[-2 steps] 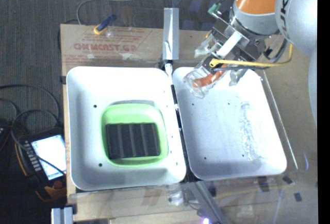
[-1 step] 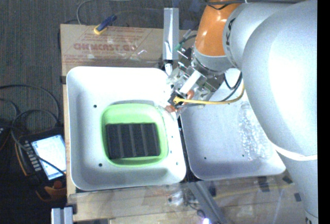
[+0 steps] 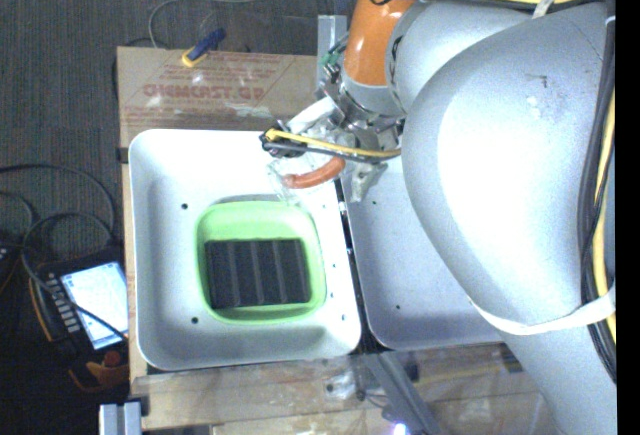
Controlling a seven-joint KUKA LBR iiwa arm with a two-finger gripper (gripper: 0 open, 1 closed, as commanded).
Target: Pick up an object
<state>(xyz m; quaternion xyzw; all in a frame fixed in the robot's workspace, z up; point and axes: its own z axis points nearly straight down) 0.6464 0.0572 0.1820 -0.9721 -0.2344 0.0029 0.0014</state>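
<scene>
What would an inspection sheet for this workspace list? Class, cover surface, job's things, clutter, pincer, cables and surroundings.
Surface: two shallow white bins, left bin, right bin.
Job's things: green plastic tray with a dark ribbed insert in the left bin; curved orange piece at its far edge, under the wrist.
Clutter: nothing seen.
Pincer: hidden by the wrist.
Cables: yellow-black cable along the arm.
Surroundings: brown cardboard sheet; tablet on the floor.

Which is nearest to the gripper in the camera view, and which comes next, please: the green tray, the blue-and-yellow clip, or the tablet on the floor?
From the gripper, above the left bin's upper right corner:
1. Green tray, in the left bin just below it.
2. Blue-and-yellow clip, on the cardboard's top edge, up and left.
3. Tablet, on the floor at far left.
</scene>
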